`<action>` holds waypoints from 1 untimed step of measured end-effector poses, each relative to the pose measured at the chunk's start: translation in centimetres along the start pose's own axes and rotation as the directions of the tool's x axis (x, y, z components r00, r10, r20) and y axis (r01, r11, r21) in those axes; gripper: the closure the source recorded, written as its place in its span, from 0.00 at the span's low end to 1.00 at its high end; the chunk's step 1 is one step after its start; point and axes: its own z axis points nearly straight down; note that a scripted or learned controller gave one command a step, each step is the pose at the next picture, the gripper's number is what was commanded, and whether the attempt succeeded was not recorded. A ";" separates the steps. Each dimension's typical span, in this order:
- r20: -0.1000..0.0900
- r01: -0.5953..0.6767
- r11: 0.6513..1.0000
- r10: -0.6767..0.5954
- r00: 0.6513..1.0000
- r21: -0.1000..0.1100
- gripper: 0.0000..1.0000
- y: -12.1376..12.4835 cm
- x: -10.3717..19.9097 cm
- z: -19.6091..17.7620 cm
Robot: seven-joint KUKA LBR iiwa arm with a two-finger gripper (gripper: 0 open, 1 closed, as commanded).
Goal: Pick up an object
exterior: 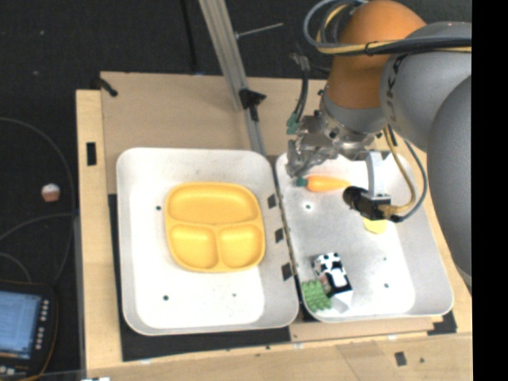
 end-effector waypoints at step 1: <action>0.001 -0.001 1.000 0.001 1.000 0.001 1.00 1.7 4.5 -0.2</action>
